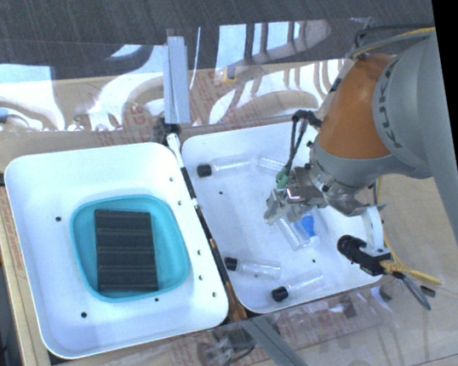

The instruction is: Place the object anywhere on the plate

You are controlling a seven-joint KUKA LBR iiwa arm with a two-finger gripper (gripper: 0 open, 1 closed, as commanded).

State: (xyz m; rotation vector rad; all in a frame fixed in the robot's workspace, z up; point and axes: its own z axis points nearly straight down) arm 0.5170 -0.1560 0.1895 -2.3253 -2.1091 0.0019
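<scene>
End effector [289,209] over clear vials [293,232] (light, slick, likely to roll; grip mid-body), its opening and hold impossible to tell.

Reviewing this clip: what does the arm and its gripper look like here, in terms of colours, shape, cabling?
The arm is bulky and rounded, grey, with a broad orange band above the wrist. Faint raised lettering shows on the grey shell. A thin dark cable loops along the wrist toward the gripper, which is a small metallic assembly with a green part on its body.
</scene>
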